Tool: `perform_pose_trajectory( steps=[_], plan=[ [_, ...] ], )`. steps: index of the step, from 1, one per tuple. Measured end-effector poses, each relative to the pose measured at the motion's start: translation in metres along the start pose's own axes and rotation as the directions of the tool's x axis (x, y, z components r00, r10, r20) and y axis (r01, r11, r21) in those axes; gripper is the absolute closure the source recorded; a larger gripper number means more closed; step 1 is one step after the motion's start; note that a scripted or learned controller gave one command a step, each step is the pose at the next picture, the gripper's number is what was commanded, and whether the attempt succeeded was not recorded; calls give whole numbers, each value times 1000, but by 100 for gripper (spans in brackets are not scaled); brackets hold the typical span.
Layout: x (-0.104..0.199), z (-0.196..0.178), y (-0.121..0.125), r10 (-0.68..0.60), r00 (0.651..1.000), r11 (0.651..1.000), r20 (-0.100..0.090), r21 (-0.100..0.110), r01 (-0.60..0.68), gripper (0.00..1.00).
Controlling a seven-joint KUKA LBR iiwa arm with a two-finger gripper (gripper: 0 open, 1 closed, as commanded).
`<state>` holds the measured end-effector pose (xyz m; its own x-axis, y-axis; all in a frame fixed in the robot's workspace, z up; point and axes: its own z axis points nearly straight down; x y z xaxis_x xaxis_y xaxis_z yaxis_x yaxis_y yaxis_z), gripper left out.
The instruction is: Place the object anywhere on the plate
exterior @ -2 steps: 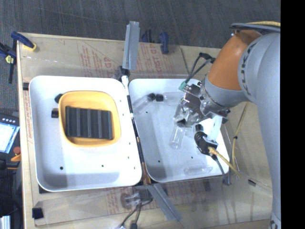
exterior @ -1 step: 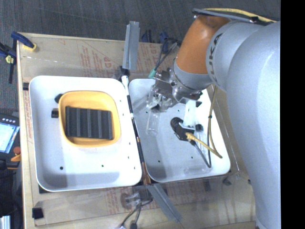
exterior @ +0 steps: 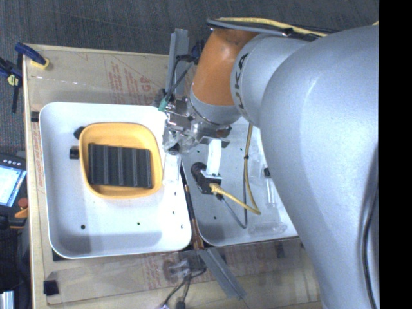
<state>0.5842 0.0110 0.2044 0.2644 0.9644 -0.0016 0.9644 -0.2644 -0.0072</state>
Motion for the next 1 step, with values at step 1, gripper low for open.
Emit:
perform_pose_trajectory(
  steps=[1],
  plan=[
    [0,0,0,0,1000,1000,0,0,0,0]
  ],
)
